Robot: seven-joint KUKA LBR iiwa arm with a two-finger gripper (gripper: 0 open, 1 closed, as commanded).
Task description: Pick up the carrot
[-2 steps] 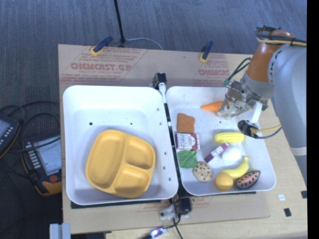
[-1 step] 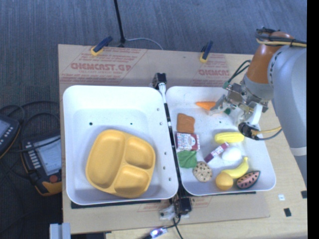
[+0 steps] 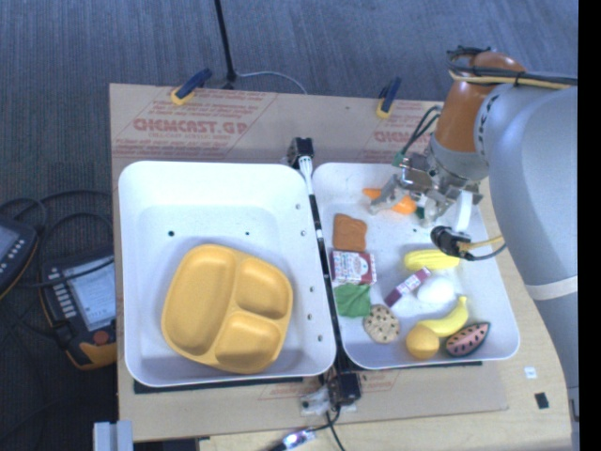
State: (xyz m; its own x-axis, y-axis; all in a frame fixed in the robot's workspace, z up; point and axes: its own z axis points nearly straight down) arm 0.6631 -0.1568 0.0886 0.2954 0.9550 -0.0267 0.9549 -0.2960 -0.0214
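Observation:
The carrot is a small orange piece lying at the far end of the right bin, near its back wall. My gripper hangs low right over it, reaching in from the right below the orange wrist band. The gripper body covers the middle of the carrot, so orange shows to the left of the gripper and just beneath it. Whether the carrot is held cannot be made out.
The right bin also holds a brown cracker, a red-white packet, a green piece, a cookie, two bananas, a white ball, a lemon and a watermelon slice. A yellow divided tray lies in the left bin.

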